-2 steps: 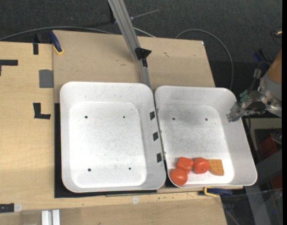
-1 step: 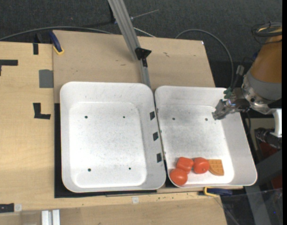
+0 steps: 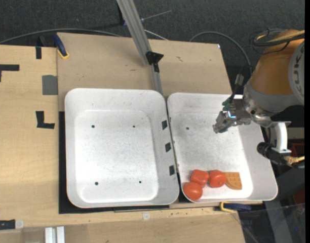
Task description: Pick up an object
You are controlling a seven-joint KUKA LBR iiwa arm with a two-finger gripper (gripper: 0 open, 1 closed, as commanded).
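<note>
Overhead view of the table (image 3: 119,59) with its two white bins. You see the hand (image 3: 222,124) poised over the right bin (image 3: 205,151), near that bin's far right portion, with the grey-and-orange arm (image 3: 276,80) entering from the right. Nothing is visible between the hand's tips, so you should read it as carrying nothing; how far apart those tips stand cannot be told at this angle and size.

The candidates for picking lie well apart from the hand, toward the near edge of the same bin: three red rounded pieces (image 3: 200,182) clustered together and touching, and an orange waffle-like piece (image 3: 234,180) just beside them on the side nearer the arm. The left bin (image 3: 114,146) lies beyond the hand, away from the arm.

By this evidence the task is at its beginning: no object is lifted, and approach, descent, closure and lift all remain.

Whether the hand hovers above the bin floor or touches it cannot be judged. The red pieces overlap, so their exact outlines are unclear.
</note>
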